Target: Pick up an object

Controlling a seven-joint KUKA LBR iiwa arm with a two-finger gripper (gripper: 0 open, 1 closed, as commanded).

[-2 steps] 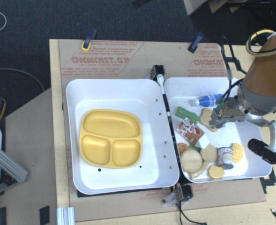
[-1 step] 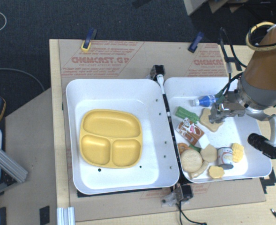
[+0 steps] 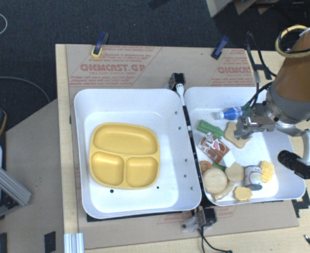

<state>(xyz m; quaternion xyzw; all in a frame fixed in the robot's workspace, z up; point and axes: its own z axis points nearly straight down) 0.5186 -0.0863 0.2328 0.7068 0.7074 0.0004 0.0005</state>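
The arm (image 3: pixel 298 73) is seen coming in from the right, its upper part cut off by the frame edge, and its bulk hides the far right corner of the right bin (image 3: pixel 286 194). The left bin (image 3: pixel 86 141) is taken up by a yellow divided tray (image 3: pixel 125 155), lying flat and in full view. In the right bin the gripper (image 3: pixel 243 132) is lowered over a pale tan piece (image 3: pixel 233 137), which is partly covered by the metal of the tool; whether that piece is touched or merely overhung cannot be told, and whether the tool is parted or closed cannot be told either. A clear bottle with a blue cap (image 3: pixel 228 114) is lying just on the far side of the gripper, its right end hidden behind the tool. A green piece (image 3: pixel 210 127) is seen to the left of the gripper, with a red and white packet (image 3: pixel 213 147) just nearer. Well nearer still, a round beige item (image 3: pixel 215 180), a small can (image 3: pixel 253 176) and a yellow item (image 3: pixel 267 171) are crowded together, overlapped and hard to name.
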